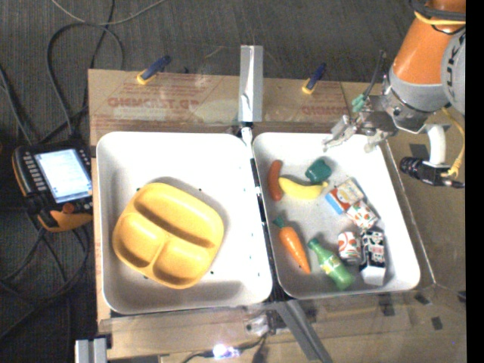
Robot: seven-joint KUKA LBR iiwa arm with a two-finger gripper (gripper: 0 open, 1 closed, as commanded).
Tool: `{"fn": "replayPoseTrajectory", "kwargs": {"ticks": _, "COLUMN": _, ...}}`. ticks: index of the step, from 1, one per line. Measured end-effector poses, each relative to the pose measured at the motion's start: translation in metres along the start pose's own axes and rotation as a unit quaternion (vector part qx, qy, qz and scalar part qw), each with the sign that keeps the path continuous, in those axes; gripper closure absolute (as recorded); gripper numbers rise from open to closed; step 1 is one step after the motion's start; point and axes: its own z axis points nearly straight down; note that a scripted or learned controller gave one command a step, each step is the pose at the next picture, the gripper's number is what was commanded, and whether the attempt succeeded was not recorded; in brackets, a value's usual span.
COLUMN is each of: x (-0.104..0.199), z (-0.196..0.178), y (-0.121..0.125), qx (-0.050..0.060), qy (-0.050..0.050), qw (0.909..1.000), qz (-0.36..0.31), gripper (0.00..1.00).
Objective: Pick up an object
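Observation:
My gripper (pixel 354 131) hovers over the far right corner of the right bin (pixel 401 203), its metal fingers spread open with nothing between them. Below it lie the toy foods. A yellow banana (pixel 301 188) sits beside a red sausage (pixel 275 179) and a dark green piece (pixel 318 170). Nearer the front are an orange carrot (pixel 294 248), a green bottle (pixel 331 264), a small milk carton (pixel 345 196), a red and white can (pixel 347 246) and a dark patterned box (pixel 373 249).
The left bin (pixel 113 172) holds a yellow divided tray (pixel 169 232). A metal post (pixel 250 82) stands behind the gap between the bins. A handheld pendant (pixel 54 176) lies left of the bench. Blue and yellow clamps (pixel 153 69) hold the cardboard at the back.

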Motion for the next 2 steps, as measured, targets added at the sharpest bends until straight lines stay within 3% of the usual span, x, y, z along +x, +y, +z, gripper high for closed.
{"fn": "replayPoseTrajectory", "kwargs": {"ticks": 1, "x": -0.004, "z": -0.083, "y": -0.010, "qx": -0.001, "qy": -0.002, "qw": 0.9996, "qz": 0.029, "gripper": 0.00}}
{"fn": "replayPoseTrajectory", "kwargs": {"ticks": 2, "x": -0.017, "z": 0.001, "y": -0.055, "qx": 0.000, "qy": -0.001, "qw": 1.0000, "qz": -0.004, "gripper": 0.00}}
